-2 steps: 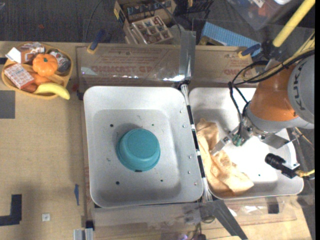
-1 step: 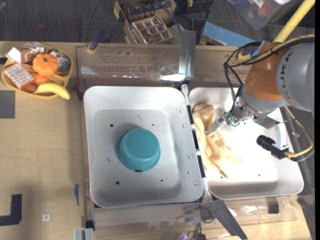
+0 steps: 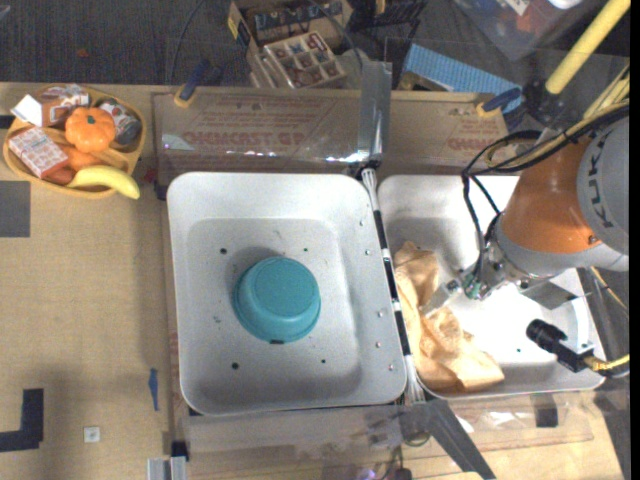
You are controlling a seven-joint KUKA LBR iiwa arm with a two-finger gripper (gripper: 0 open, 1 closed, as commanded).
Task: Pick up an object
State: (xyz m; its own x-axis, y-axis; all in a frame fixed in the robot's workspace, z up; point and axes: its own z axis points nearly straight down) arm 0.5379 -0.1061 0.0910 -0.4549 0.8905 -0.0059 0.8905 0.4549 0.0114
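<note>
- Crumpled tan cloth [image 3: 440, 323] lies along the left wall and near edge of the right bin [image 3: 440, 203], closest to us.
- We see the gripper [image 3: 472, 286] low over that bin, just beside the cloth; how it is set we cannot tell.
- We judge nothing lifted yet; a teal bowl [image 3: 278, 298] sits mid left bin [image 3: 200, 218].
</note>
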